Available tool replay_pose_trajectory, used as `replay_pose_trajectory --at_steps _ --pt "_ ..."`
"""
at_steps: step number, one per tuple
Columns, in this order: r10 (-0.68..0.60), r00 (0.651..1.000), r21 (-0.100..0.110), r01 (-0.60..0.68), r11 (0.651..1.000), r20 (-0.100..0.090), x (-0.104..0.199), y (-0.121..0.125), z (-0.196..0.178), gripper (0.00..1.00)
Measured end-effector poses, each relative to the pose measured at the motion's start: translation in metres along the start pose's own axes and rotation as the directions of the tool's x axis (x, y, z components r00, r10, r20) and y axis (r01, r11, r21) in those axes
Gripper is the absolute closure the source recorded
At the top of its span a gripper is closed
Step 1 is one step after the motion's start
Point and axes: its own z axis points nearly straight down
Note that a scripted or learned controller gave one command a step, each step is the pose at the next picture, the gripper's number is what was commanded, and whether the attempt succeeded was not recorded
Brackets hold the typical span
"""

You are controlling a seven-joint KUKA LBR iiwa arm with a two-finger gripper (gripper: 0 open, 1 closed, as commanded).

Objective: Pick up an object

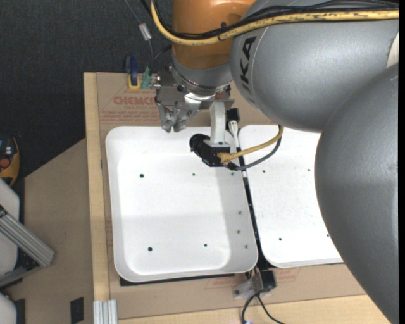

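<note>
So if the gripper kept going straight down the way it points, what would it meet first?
Probably the left bin's far rim or bare white floor just inside it; the gripper hangs over that edge. Depth is hard to judge.

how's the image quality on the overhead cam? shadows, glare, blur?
Camera view: the arm sits close to the lens, large and soft-focused, hiding much of the right bin. A broad soft shadow covers the upper half of the left bin; its lower half is brightly lit, near washed out. The gripper at the bin's far edge looks slightly blurred. Mild sheen on the orange band.
</note>
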Motion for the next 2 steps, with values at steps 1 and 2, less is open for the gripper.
replay_pose_trajectory --at_steps 1,2 --pt "0.000 1.000 0.002 0.000 1.000 0.000 -0.006 -0.018 -0.026 1.00" --pt "-0.001 1.000 0.014 0.001 1.000 0.005 0.008 0.018 0.051 1.00"
